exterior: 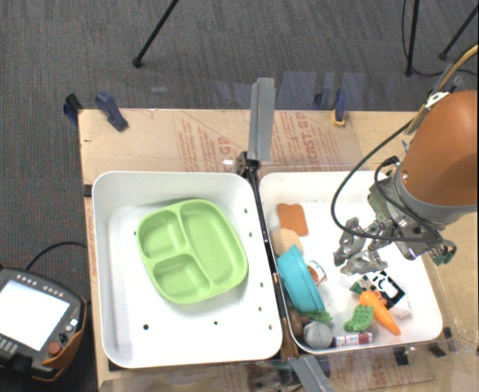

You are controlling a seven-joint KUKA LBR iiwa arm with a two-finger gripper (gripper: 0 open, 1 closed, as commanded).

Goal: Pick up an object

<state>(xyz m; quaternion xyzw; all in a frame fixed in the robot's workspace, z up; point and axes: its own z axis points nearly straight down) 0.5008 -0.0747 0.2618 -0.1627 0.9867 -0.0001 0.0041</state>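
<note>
While the arm is reaching in from the bench's right edge, the pincer is hanging over the right bin, fingers spread and gripping nothing. A carrot is lying just beneath, toward the bin's front right corner; a green tray is sitting in the left bin.

gripper above cluttered right bin
</note>
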